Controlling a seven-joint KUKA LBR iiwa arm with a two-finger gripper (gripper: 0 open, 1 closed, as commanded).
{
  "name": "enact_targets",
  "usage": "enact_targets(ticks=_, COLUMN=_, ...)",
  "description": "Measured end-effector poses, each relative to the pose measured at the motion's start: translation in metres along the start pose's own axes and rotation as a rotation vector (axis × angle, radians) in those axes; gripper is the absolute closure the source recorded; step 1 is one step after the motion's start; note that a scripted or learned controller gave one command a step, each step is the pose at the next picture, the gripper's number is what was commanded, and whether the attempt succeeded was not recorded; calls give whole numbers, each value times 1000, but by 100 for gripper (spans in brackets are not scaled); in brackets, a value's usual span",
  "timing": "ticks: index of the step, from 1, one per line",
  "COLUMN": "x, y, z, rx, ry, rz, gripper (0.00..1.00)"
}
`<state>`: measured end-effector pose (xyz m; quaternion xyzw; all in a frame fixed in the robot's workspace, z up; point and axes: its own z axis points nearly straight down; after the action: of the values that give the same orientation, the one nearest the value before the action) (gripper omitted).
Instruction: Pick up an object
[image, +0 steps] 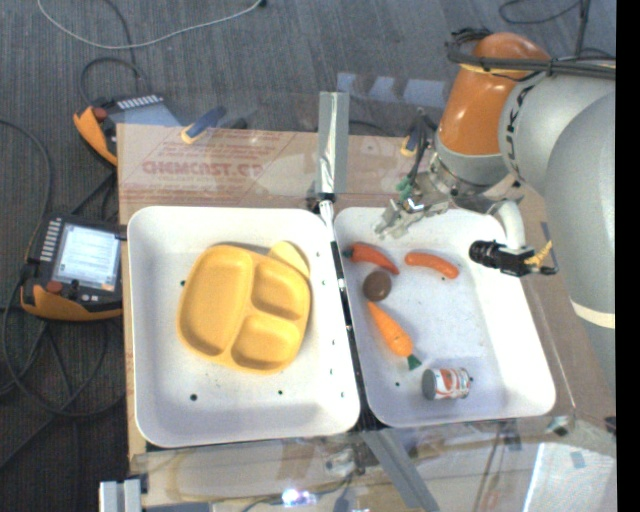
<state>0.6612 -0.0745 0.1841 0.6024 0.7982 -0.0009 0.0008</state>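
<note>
Overhead, pincer (402, 215) near bin rim (420, 207)

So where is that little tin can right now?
The tin can lies on its side near the front of the right bin, just past the carrot's green tip.

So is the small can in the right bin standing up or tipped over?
Tipped over. The can lies on its side near the front of the right bin, its round end facing left, just past the carrot's green tip.
</note>
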Motion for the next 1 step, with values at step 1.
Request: enact_targets(ticks=1, x=-1, y=0, z=0, rx=1, ry=-1, rz=1, gripper=0)
